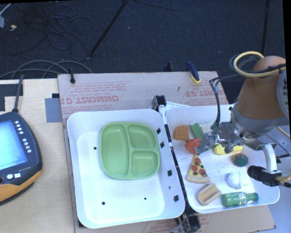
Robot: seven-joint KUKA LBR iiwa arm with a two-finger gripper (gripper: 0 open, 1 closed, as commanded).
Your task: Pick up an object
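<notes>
Gripper: gripper (212, 143) low over the far-left part of the right bin (271, 195); whether its fingers are parted or closed cannot be told.
Beside the gripper: red toy (192, 145) just to its left; yellow toy (227, 149) just to its right.
Far corner of right bin: tan bread slice (181, 133) with a green block (196, 130) touching its right side.
Middle of right bin: pizza slice (198, 170), point toward the gripper; dark green round toy (241, 160); white toy (233, 180).
Near edge of right bin: tan roll (208, 194); green bottle (239, 198) lying on its side.
Left bin (91, 200): green divided plate (130, 150), flat.
Bench, far left: handheld control pendant (10, 156), screen lit.
</notes>
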